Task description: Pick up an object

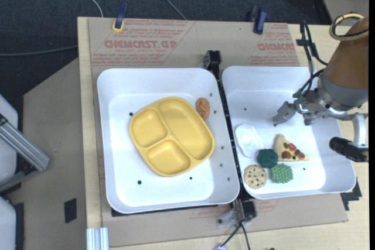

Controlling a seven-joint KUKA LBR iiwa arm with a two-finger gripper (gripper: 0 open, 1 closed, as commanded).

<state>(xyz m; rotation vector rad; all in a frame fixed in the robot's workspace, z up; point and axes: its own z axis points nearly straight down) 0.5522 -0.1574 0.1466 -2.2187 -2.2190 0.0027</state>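
My gripper (295,117) hangs over the right bin (258,82), above its middle, with the two fingers spread open and nothing between them. Below it in the same bin lie a toy pizza slice (289,151), a dark green broccoli piece (268,157), a light green bumpy piece (282,173), a round cookie (255,176) and a white lump (248,138). The pizza slice is the nearest to the fingers, a short way in front of them.
The left bin (114,102) holds a yellow divided plate (171,134) with a small brown object (202,106) at its far right rim. A black clamp (212,59) sits between the bins at the back. The arm's grey and orange wrist (348,70) stands over the right bin's far right side.
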